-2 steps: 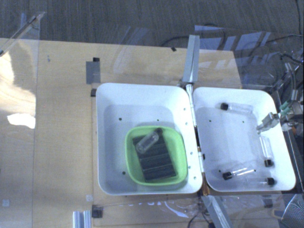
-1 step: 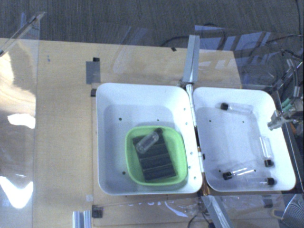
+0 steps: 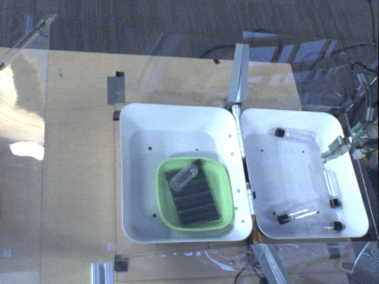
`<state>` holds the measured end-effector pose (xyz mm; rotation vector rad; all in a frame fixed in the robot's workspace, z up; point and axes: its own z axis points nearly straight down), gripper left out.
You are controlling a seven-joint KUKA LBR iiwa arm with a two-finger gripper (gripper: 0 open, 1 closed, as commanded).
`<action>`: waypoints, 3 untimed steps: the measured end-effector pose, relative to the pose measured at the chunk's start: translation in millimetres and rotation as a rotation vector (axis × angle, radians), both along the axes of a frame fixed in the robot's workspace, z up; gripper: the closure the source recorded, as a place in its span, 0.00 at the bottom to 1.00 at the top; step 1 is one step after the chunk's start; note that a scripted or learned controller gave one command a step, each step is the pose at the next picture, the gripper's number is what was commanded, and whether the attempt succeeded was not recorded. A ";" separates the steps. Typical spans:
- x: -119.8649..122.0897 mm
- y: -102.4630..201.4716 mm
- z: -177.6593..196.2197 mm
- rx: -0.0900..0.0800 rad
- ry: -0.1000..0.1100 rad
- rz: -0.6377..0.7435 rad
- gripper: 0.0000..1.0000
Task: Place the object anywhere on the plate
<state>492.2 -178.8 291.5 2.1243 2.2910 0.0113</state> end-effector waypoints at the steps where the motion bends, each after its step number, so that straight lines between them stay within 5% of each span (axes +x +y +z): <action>1: 2.7 0.7 11.6 -0.003 -0.008 0.008 1.00; 2: 2.7 0.8 11.6 -0.003 -0.008 0.008 0.00; 3: 24.3 -27.0 -27.8 0.003 0.011 -0.007 0.00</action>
